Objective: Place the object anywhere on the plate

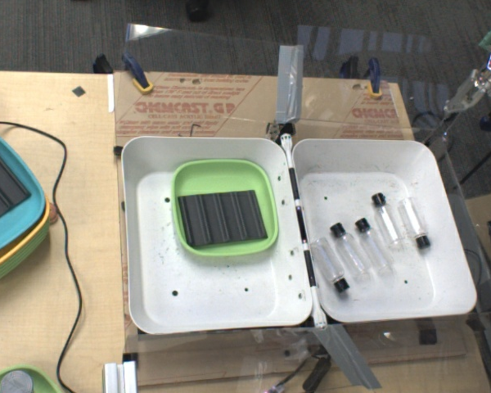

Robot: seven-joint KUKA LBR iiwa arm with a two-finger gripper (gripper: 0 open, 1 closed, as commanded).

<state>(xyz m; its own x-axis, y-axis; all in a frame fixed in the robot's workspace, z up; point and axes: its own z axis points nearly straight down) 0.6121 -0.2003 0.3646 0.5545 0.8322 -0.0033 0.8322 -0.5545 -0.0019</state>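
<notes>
On my feed, the right bin (442, 178) holds five clear vials (352, 250) with black caps, lying loose on its floor. The nearest one (331, 265) lies towards the divider between the bins, and the other four fan out behind it, close together. In the left bin (147, 293), well apart from the vials, I see the green plate (188, 178) carrying a dark ribbed mat (221, 218). Beyond both bins lies a cardboard sheet (204, 105), clamped at its far corners. At the far left stand stacked teal trays (24, 219).
</notes>
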